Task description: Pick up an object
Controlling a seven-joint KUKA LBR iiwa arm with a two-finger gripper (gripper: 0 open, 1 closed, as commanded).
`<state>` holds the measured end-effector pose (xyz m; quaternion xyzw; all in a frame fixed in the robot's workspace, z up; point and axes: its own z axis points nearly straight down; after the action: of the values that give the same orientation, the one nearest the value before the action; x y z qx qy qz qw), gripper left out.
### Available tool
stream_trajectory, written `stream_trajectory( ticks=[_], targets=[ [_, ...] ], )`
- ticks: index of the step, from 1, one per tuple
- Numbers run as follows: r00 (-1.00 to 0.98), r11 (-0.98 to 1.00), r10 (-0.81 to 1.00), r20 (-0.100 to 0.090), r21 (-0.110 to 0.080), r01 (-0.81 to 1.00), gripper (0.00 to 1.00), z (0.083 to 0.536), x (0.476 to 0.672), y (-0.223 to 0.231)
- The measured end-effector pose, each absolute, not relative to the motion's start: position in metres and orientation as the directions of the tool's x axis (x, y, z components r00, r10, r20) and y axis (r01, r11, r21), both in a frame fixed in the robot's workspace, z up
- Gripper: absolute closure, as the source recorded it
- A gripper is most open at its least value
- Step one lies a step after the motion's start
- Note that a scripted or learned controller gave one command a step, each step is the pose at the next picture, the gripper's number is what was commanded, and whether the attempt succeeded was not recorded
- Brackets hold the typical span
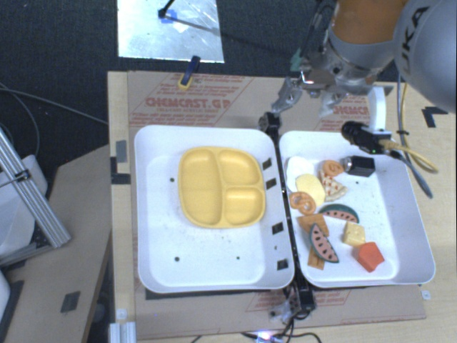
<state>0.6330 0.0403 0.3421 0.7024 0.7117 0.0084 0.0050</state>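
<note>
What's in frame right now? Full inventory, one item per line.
shallow white plastic bins: 2, white, side by side on the bench; left, right
yellow three-compartment plastic plate: 1, yellow, in the left bin
toy food pieces: about ten, mixed colours, clustered in the right bin's left half, including a watermelon slice, yellow cheese cube, red-orange block, pretzel, pizza slice
black block: 1, black, upper part of the right bin
shiny metal sheet: 1, silver, on dark floor beyond the bench
grey arm with orange band: 1, top right
tool: 1, grey, above the bins' far edge; finger state unclear
</note>
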Motion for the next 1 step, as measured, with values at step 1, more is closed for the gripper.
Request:
stream_trajectory(
  ticks=[1],
  targets=[
    [-0.012, 0.012, 1.0, 0.003, 0.001, 1.0, 0.0, 0.2875, 0.6688, 0.13]
  ],
)
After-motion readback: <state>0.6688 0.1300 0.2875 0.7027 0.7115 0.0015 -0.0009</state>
